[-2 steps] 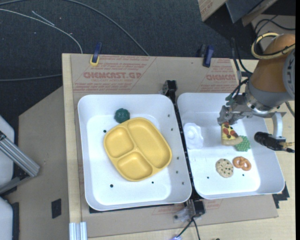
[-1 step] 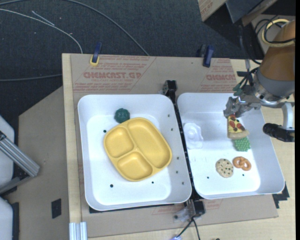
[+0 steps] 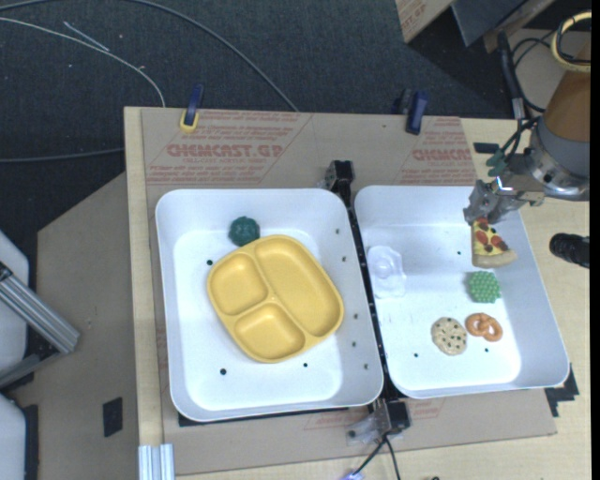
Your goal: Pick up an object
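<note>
The arm's upper part is cut off at the right edge, and the end effector [image 3: 491, 204] hangs over the far side of the right bin [image 3: 412, 370]; I cannot tell its state. A pizza slice toy [image 3: 489, 244] sits directly beneath it. Nearby lie a green bumpy ball [image 3: 483, 286], pretzel [image 3: 484, 326], cookie [image 3: 449, 336] and a faint clear cup [image 3: 385, 267]. The left bin [image 3: 178, 366] holds a yellow divided plate [image 3: 273, 296] and a dark green lump [image 3: 245, 230].

Dark grey carpet floor [image 3: 84, 84] crossed by thin cables [image 3: 234, 56], brown board surface [image 3: 150, 281] with blue clamps [image 3: 192, 108], cardboard box [image 3: 422, 14] at top.
</note>
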Available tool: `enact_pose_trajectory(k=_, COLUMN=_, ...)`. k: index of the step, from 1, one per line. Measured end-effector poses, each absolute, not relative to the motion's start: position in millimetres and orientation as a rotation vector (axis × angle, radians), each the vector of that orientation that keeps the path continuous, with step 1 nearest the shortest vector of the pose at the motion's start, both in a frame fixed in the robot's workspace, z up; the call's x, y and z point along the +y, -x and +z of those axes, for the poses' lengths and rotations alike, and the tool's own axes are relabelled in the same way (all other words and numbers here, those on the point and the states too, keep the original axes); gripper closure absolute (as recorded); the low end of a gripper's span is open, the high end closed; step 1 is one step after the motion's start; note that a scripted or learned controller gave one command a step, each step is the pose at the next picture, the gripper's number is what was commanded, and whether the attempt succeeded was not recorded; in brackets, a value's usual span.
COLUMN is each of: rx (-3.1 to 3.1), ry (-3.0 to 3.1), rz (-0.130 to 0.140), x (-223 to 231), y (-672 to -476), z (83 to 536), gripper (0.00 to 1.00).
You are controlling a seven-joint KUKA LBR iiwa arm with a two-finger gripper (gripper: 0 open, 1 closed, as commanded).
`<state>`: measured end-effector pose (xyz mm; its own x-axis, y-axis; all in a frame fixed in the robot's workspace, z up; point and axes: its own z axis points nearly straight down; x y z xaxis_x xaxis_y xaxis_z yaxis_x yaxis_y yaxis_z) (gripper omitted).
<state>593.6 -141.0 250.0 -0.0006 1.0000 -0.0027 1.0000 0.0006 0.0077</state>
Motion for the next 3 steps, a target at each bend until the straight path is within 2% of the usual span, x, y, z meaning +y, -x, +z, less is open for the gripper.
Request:
enact_pose_trajectory(k=1, rx=2.219, ry=-2.217, rz=0.004, x=-141.2, y=-594.5, z=282.0, gripper=1.00)
enact_pose_trajectory(k=3, rx=2.226, ry=-2.215, rz=0.003, x=-40.9, y=-618.0, z=273.7, gripper=1.00)
